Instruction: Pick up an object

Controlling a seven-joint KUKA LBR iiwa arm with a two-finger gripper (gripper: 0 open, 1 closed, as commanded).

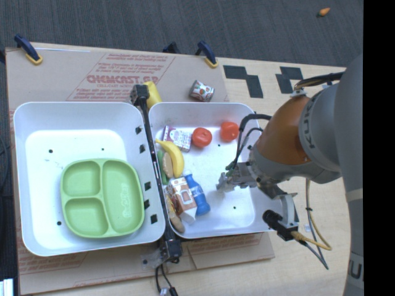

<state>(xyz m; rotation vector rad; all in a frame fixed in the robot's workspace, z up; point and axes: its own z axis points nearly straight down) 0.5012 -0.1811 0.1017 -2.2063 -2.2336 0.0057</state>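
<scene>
Objects: loose items lie in the right bin (pixel 244 217), mostly along its left wall.
Banana: yellow banana (pixel 173 157) lies curved beside the left wall, mid-bin.
Tomato: red tomato (pixel 201 137) sits toward the far side, just right of a small purple-and-white carton (pixel 179 138).
Second red item: smaller red-orange object (pixel 229 130) rests right of the tomato, near the far right part of the bin.
Packets: brown-and-white packet (pixel 181 197) lies at the near left, touching a blue packet (pixel 199 196) on its right.
Gripper: gripper (pixel 226 182) is low over bare bin floor right of the blue packet, apart from it; nothing shows between its fingers, and how wide they stand I cannot tell.
Arm: grey arm with orange band (pixel 284 134) reaches in from the right over the bin's right wall.
Left bin: left bin (pixel 37 125) holds a green three-part tray (pixel 102 197).
Bench: small crumpled can (pixel 201 91) lies on the bench beyond the right bin; a yellow object (pixel 151 93) sits beyond the seam between the bins.
</scene>
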